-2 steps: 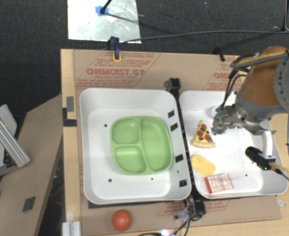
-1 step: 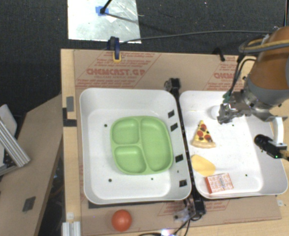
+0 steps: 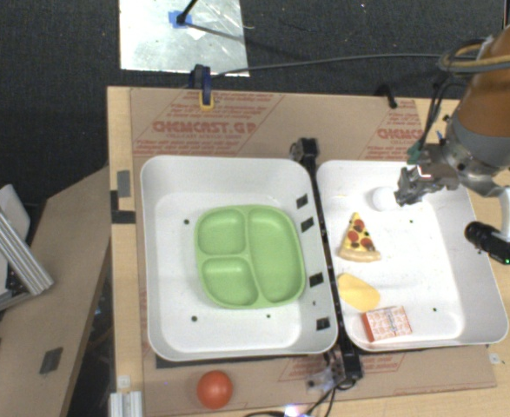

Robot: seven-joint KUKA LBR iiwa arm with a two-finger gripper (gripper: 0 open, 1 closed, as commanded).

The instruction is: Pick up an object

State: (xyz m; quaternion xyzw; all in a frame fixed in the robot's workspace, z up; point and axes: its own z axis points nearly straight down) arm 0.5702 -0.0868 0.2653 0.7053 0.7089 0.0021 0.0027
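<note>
At the upper right of the frame, the dark two-finger gripper (image 3: pixel 408 187) hangs over the right white bin (image 3: pixel 472 298), just beside a small white round object (image 3: pixel 382 199); whether it is apart or together cannot be told.

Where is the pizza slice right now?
The pizza slice lies in the right bin, near its left wall, just above the yellow piece.

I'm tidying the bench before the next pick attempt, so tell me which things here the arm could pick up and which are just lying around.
Pickable, in the right white bin:
- triangular toy pizza slice
- flat yellow chip-shaped piece
- red-and-white rectangular packet
- small white round object, beside the gripper

Lying about:
- green three-compartment plastic tray in the left white bin
- orange-red ball on the bench
- blue clamp
</note>
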